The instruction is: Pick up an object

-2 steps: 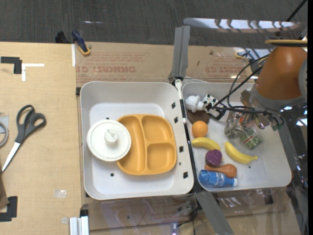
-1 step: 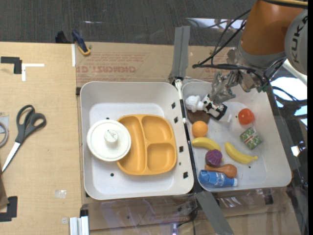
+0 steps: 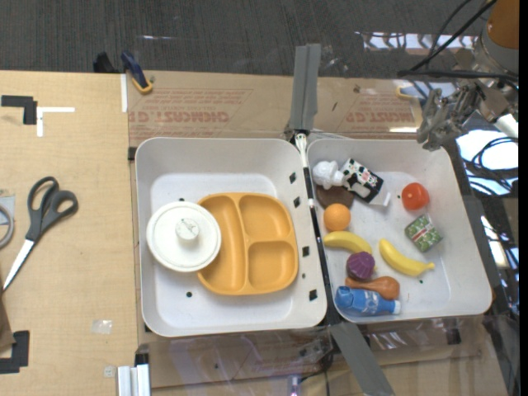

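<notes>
— So, what's in the right bin?

— Two bananas, one orange, one red tomato, one purple fruit, one blue bottle lying along the near wall, one green carton, one toy cow and a small white figure touching it.

— And the left bin?

— One yellow divided tray, with one white lidded bowl overlapping its left edge.

— The gripper?

— Over the far right corner of the right bin, above the rim, with nothing in it. Whether its fingers are spread, I cannot tell.

— Room to move?

— The tomato and carton stand apart from the rest, near the right wall. One pair of scissors lies on the bench, well left.
</notes>
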{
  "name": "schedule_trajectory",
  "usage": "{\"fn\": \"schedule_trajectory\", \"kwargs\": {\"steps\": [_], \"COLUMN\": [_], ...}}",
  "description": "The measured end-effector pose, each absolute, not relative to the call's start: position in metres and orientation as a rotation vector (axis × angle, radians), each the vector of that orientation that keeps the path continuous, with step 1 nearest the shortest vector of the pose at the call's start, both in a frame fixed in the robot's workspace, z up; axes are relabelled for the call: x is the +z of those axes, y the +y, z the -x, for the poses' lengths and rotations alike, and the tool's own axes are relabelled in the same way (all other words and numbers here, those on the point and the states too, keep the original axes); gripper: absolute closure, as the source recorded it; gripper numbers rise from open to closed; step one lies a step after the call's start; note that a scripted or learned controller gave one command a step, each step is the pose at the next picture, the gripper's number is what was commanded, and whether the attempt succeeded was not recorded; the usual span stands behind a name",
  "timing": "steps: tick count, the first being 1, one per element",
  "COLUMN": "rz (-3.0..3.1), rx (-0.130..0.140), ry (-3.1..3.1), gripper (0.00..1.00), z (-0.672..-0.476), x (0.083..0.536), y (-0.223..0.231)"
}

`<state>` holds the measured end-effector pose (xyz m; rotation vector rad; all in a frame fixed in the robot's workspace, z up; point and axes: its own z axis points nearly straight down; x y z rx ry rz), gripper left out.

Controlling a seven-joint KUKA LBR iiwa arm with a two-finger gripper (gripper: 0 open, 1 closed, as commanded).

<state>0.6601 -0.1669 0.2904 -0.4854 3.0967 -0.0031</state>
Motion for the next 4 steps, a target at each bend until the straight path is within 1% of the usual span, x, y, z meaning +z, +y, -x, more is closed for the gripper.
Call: {"fn": "schedule_trajectory", "kwargs": {"steps": [1,2,3,4], "rz": [0.423,-0.102,-0.653,-0.948], "rx": [-0.004,0.000,-0.001,-0.001], "ry": [3.104,3.137,3.069,2.994], "gripper": [1.00,1.00,1.00,1.00], "z": [-0.661,-0.618,-0.627,-0.557], "x": [0.110,0.093,0.093,0.092], "y": [-0.166,-0.123,-0.095,-0.102]}}
